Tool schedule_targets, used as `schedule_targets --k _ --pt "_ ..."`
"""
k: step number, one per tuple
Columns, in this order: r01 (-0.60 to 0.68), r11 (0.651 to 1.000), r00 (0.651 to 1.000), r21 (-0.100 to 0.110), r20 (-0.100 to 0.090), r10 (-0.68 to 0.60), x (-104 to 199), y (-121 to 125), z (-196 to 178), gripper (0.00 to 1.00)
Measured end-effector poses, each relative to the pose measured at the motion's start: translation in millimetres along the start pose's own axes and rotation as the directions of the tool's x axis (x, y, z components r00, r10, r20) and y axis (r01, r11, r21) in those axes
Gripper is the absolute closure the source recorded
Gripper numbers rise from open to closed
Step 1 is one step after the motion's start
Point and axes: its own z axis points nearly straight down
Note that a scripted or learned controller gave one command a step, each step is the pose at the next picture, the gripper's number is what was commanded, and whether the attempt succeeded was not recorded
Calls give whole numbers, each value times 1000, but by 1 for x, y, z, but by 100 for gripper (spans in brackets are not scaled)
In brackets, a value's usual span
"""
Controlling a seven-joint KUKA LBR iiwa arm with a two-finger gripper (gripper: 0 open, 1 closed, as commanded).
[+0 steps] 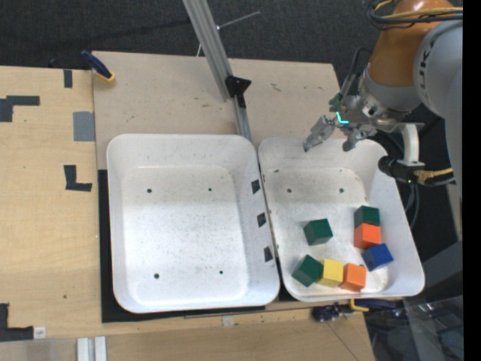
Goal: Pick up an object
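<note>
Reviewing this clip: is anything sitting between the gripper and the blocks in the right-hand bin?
Nothing visible does. The gripper hangs over the far edge of the right bin, with bare bin floor between it and the blocks. The lone green block is nearest; the others cluster along the near and right walls.

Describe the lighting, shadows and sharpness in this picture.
Camera view: even, soft light, no hard glare on the white bins; the blocks cast only faint shadows and look sharp; the gripper is slightly soft, with a small cyan light beside it; the arm shows a mild sheen on its orange band; the floor along the top is dark.
</note>
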Motion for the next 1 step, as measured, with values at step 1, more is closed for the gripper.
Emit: schedule_targets --k 1 --pt "1 1000 1000 -5 1 -1 0 1 -3 0"
